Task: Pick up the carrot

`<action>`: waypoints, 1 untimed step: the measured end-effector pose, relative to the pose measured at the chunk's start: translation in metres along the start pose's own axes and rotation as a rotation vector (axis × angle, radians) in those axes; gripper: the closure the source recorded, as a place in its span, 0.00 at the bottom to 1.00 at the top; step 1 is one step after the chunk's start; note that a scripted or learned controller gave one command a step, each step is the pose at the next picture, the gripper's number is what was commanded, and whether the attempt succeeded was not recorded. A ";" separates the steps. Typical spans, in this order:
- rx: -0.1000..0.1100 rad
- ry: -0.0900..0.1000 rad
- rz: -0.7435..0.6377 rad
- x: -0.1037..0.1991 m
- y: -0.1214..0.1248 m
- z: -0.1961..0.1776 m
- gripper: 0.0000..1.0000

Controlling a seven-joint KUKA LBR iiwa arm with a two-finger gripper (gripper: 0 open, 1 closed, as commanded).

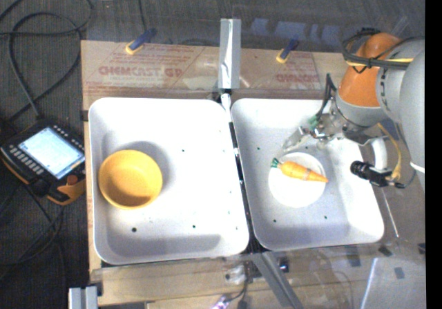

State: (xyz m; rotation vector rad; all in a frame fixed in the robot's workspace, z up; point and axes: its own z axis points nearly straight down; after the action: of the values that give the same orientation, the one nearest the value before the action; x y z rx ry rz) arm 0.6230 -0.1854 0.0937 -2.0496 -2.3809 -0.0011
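Carrot is lying on a white plate in the right bin, centre-right of frame. Gripper hovers just above-left of it, fingers spread, gripping nothing.

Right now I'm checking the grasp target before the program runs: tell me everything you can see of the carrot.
The carrot is small and orange with a bit of green at its left end, and looks like a plastic toy. It lies on its side, thick end left and the tip tapering to the right and slightly down. It rests on a round white plate in the right bin. The gripper is just above it in the view, apart from it. Nothing but the plate touches it.
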 end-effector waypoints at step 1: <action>0.003 0.001 -0.133 0.070 -0.062 -0.001 0.00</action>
State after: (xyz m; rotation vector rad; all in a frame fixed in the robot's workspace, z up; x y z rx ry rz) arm 0.5518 -0.1254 0.0949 -1.8858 -2.5095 0.0010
